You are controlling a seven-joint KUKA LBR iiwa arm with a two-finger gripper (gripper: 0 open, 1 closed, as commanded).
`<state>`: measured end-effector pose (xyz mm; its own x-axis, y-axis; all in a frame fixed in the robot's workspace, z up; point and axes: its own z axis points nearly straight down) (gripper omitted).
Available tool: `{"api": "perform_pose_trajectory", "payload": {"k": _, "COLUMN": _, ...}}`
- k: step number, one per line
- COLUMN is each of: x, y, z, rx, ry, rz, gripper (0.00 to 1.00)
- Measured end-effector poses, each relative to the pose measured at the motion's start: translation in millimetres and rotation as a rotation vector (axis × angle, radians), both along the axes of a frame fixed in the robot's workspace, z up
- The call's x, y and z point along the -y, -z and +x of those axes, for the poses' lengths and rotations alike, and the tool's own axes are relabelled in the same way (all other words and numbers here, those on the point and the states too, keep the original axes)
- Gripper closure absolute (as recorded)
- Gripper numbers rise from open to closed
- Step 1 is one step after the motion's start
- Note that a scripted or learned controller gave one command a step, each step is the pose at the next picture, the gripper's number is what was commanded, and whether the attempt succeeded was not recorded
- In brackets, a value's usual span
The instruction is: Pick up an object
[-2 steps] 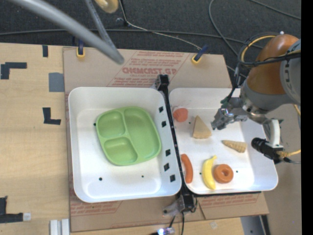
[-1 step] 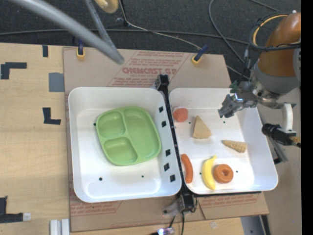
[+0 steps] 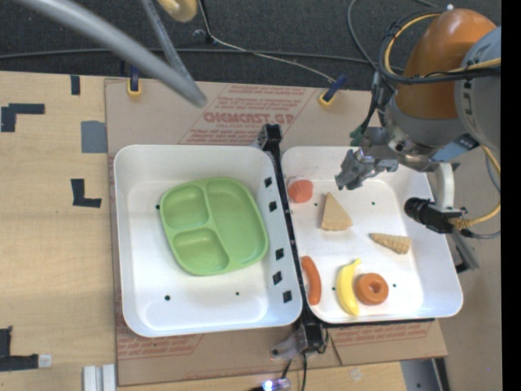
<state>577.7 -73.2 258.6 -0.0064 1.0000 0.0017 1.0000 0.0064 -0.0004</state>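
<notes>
The right bin [image 3: 423, 296] holds several toy foods: a small red-orange ball [image 3: 300, 190], a tan wedge [image 3: 333, 213], a tan cone [image 3: 391, 242], an orange carrot-like stick [image 3: 311, 279], a yellow banana [image 3: 348, 286] and an orange ring [image 3: 374, 288]. My gripper [image 3: 351, 175] hangs over the back of that bin, just up and right of the wedge. Nothing shows between its dark fingers. The grey arm with its orange band [image 3: 440, 51] comes in from the upper right.
A green divided plate [image 3: 213, 225] lies in the left bin [image 3: 130, 243]. A black divider [image 3: 277, 218] separates the bins. Cables loop behind the bench, and a grey pole [image 3: 98, 31] crosses the upper left.
</notes>
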Motion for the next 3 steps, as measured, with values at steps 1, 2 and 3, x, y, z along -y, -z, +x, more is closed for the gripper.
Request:
{"api": "perform_pose_trajectory", "payload": {"k": 1, "x": -49.6, "y": -2.2, "z": 14.0, "rx": 0.0, "ry": 0.0, "rz": -0.001, "gripper": 1.0}}
{"api": "perform_pose_trajectory", "payload": {"k": 2, "x": -103.9, "y": -1.3, "z": 27.9, "rx": 0.0, "ry": 0.0, "rz": -0.001, "gripper": 1.0}}
{"api": "perform_pose_trajectory", "payload": {"k": 3, "x": -159.8, "y": 17.6, "z": 38.0, "rx": -0.002, "ry": 0.0, "rz": -0.001, "gripper": 1.0}}
